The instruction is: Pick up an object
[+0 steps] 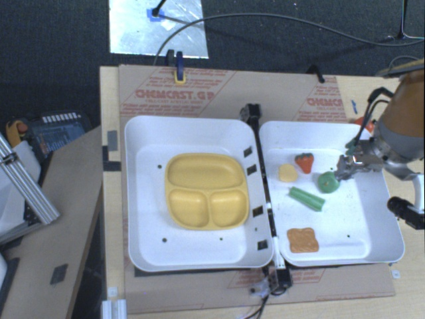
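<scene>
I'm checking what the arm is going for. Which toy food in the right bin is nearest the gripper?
The round green ball, right at the gripper. The strawberry, yellow piece, green stick and toast all lie farther left or lower.

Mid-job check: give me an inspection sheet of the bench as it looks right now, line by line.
Surface: two white bins, left bin and right bin, side by side on a cardboard sheet.
Job's things: strawberry, yellow piece, green ball, green stick and brown waffle in the right bin.
Clutter: yellow divided tray in the left bin.
Grippers: gripper low beside the green ball; grip cannot be told.
Cables: black cable across the floor behind the bench.
Surroundings: shiny plate on dark carpet.
</scene>
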Available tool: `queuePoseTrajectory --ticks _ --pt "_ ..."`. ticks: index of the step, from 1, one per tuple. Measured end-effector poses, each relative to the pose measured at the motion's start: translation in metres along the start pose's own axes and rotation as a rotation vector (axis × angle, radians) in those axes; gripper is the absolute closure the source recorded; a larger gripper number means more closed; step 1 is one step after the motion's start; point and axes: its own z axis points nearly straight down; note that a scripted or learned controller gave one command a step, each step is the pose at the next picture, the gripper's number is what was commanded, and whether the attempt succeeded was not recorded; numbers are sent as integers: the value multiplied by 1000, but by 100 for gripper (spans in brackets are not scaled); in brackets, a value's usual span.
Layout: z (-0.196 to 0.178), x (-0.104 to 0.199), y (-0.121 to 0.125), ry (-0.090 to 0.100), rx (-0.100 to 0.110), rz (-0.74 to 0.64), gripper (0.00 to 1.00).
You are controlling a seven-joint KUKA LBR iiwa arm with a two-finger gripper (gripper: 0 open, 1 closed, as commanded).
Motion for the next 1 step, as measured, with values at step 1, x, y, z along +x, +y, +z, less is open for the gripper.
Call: queuePoseTrajectory --ticks 1 --pt "5 47 13 2 0 -8 100"
